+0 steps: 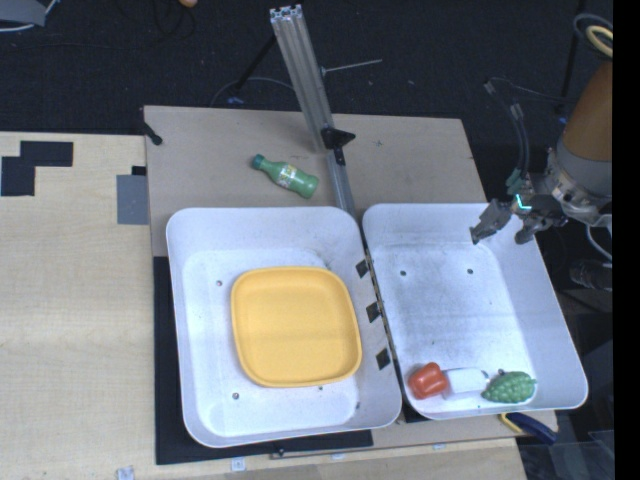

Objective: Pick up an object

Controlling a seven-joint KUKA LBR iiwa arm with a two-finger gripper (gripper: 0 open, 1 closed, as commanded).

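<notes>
Lowest in the frame, along the near edge of the right bin (560,338), lie three small things in a row: a red pepper (428,380), a white block (466,380) touching it, and a green bunch of grapes (509,388) at the lower right corner. The left bin (190,268) holds a yellow plate (296,325) at its middle. Both bins sit on a tan board (420,158), with pale wood bench (70,308) to the left. Higher up, the gripper (510,223) hangs over the right bin's far rim, its two dark fingers spread apart with nothing between them. A green bottle (286,175) lies on the board behind the left bin, beside a slanting metal rail (310,78). Dark floor with cables fills the top.
</notes>
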